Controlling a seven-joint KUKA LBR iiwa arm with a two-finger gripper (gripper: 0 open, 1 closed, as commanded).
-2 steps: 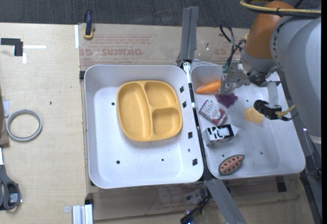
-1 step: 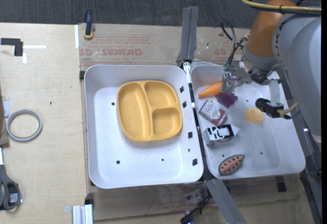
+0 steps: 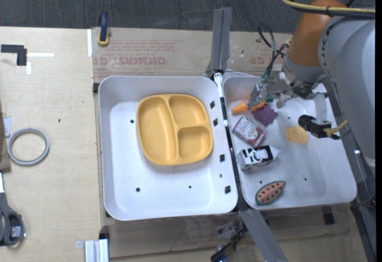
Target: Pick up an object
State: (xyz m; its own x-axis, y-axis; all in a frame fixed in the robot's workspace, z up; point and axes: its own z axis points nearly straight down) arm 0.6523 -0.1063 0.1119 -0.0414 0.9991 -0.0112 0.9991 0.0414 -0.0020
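Note:
The right bin [image 3: 334, 189] holds several small objects. An orange carrot-like piece [image 3: 240, 107] and a purple lump [image 3: 266, 115] lie at its far left. A red and white packet [image 3: 248, 129], a black and white carton [image 3: 256, 156], a yellow chunk [image 3: 296, 135] and a brown oval piece [image 3: 270, 192] lie nearer the front. My gripper [image 3: 260, 97] reaches in from the right and sits low over the far left of this bin, right above the purple lump and beside the orange piece. Nothing is visibly held.
The left bin [image 3: 119, 189] contains a yellow divided plate [image 3: 175, 128]. A grey tape ring [image 3: 27, 146] and scissors [image 3: 9, 228] lie on the wooden bench at left. A blue clamp [image 3: 103, 28] stands at the back. A grey rail [image 3: 219, 40] runs between the bins.

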